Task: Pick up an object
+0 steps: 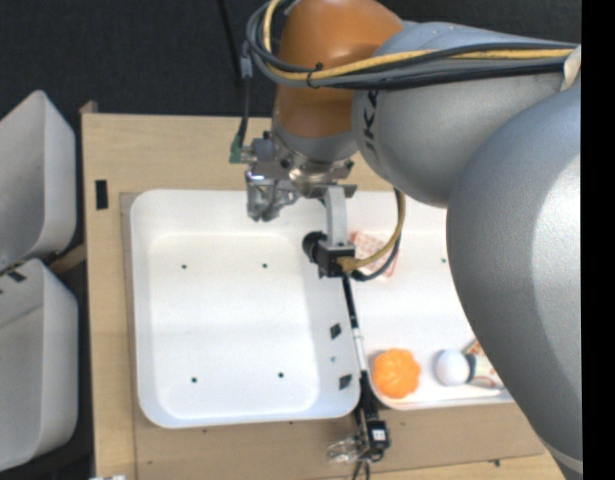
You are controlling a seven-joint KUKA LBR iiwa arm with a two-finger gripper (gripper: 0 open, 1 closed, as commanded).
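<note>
An orange ball (pixel 396 371) with a dimpled skin lies at the near edge of the right bin (pixel 427 400). Just beside it, to its right, sits a white ball (pixel 451 367), apart from it. Farther back, a pinkish item (pixel 371 245), possibly a wrapper, is half hidden.

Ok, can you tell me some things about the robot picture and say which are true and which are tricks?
1. An orange ball sits in the right bin. True.
2. A white ball lies right next to the orange ball. True.
3. The orange ball is in the left bin. False: it is in the right bin, near its front edge.
4. The gripper is squeezing the orange ball. False: the gripper is far from it, over the left bin's back edge.
5. The bins are white. True.
</note>
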